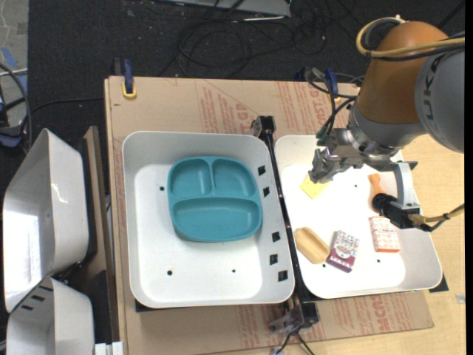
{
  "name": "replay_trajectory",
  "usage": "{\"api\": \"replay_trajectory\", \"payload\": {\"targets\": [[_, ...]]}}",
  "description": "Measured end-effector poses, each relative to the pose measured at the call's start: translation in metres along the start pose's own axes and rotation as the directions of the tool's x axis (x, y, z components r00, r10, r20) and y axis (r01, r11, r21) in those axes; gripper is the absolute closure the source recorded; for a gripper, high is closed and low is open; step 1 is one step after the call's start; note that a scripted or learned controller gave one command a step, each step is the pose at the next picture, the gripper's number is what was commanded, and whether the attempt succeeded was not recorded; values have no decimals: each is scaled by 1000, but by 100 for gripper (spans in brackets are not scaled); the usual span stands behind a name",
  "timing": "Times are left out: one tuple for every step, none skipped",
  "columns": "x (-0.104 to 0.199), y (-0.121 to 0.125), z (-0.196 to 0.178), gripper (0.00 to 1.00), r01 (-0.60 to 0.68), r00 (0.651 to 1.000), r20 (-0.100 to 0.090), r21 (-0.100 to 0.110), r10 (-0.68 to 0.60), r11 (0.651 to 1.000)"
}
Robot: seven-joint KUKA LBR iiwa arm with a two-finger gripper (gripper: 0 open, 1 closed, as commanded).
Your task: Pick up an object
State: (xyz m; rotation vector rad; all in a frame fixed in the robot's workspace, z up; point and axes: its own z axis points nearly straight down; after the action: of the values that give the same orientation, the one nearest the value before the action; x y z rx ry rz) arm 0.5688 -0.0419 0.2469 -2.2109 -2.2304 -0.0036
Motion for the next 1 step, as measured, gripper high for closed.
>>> {"api": "replay_trajectory", "payload": {"targets": [[56,4,12,100,0,1000,0,3,0,1000]]}}
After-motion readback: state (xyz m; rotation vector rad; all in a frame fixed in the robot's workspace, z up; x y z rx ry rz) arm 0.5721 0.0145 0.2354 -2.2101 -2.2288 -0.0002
